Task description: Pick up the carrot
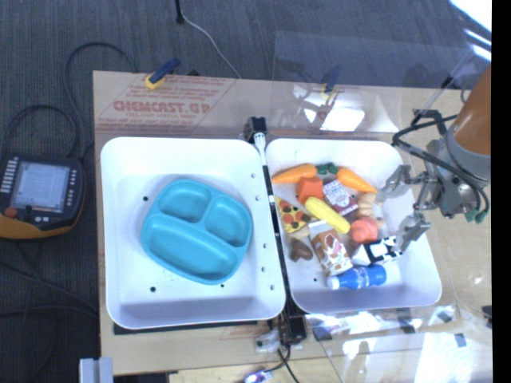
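Note:
An orange carrot point(293, 173) lies at the far left of the right bin point(423, 290), its green top point(324, 168) pointing right. A second orange carrot-like piece point(356, 180) lies just right of that green top. My gripper point(398, 212) hovers over the bin's right side, well to the right of both pieces. It is open: one finger point(394, 183) is farther back, the other point(408, 234) nearer, and nothing is between them.
The right bin also holds a yellow banana point(327, 214), a pizza slice point(292, 217), a pink fruit point(365, 230), a brown carton point(330, 247) and a blue bottle point(359, 278). A blue divided plate point(197, 230) lies in the left bin point(120, 294). A pendant point(36, 194) rests off the bench.

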You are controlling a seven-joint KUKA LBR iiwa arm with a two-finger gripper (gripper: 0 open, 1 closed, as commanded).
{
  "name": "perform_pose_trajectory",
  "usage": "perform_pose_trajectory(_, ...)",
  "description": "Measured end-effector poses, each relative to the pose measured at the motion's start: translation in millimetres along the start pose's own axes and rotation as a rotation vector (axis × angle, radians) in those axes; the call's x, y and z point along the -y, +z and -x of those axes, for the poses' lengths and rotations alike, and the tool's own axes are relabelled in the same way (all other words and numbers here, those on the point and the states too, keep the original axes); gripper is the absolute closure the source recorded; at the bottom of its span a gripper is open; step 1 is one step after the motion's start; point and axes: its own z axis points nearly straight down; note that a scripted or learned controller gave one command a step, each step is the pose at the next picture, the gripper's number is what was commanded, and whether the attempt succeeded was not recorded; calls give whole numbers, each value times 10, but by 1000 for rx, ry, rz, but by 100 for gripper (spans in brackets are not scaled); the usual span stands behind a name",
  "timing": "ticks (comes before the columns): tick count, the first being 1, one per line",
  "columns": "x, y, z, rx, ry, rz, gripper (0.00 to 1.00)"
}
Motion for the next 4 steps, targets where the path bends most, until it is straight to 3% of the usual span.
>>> perform_pose_trajectory(1, 173, -233, 471, 4, -114, -1, 0)
perform_pose_trajectory(2, 500, -513, 1121, 6, -102, -2, 0)
perform_pose_trajectory(3, 522, 524, 1084, -9, -177, 5, 0)
perform_pose_trajectory(4, 522, 971, 1495, 0, -63, 4, 0)
